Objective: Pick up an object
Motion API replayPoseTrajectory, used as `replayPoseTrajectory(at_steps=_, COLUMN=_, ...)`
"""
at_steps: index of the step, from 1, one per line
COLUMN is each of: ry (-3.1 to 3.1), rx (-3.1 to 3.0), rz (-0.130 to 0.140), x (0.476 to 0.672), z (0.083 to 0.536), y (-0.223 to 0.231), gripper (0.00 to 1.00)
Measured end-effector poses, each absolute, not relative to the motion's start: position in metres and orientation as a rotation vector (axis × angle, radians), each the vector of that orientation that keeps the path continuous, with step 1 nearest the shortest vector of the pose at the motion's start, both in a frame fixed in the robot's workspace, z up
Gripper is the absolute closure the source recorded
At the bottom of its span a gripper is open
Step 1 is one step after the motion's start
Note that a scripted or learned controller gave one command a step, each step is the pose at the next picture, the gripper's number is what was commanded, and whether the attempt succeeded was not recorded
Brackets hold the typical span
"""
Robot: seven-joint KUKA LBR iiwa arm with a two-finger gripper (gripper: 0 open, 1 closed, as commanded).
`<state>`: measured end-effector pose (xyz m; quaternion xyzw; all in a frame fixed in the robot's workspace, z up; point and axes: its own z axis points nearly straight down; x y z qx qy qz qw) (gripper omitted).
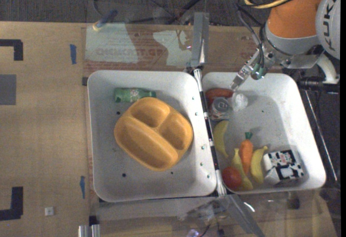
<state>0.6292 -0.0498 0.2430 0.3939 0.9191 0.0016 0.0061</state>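
Observation:
My gripper (241,78) hangs over the back left part of the right bin (281,106), below the orange band of the arm. Just beneath and left of it lie a red item (219,93), a small grey can (220,106) and a white crumpled object (239,102). Toward the front of this bin are a pale banana (220,137), a carrot (246,152), a yellow banana (259,164), a red tomato (231,176) and a black-and-white carton (282,167). Nothing is seen held in the gripper.
The left bin (102,122) holds a yellow divided plate (153,132) and a green packet (134,94) at its back. A metal divider rail (198,47) runs between the bins. Cables loop behind the arm at the top right.

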Motion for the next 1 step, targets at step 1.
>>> replayPoseTrajectory(at_steps=1, ry=3.017, rx=0.873, rz=0.001, x=0.6014, z=0.2168, y=-0.0323, gripper=1.0)
